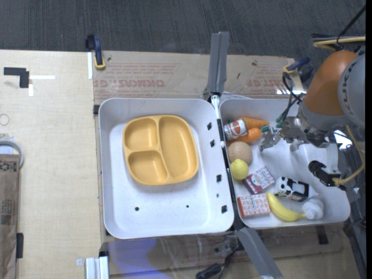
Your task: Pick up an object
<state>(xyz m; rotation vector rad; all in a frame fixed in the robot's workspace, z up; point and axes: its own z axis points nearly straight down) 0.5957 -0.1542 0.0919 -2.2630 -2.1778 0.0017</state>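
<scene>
The gripper (278, 137) is poised low over the right bin (337, 214), near its upper-left corner, beside the carrot (251, 133), likely the chosen target (jaws' spacing cannot be told); nothing is seen held.

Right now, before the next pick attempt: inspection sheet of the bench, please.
Surface: two white bins side by side; left bin, right bin.
Job's things: right bin holds carrot, orange-capped bottle, brown ball, lemon, banana, two small cartons, black-and-white toy.
Clutter: yellow divided plate in left bin.
Hand: hand hovers over right bin beside carrot; nothing seen between fingers.
Cables: black and yellow cables by arm.
Surroundings: cardboard sheet behind bins, dark carpet.
</scene>
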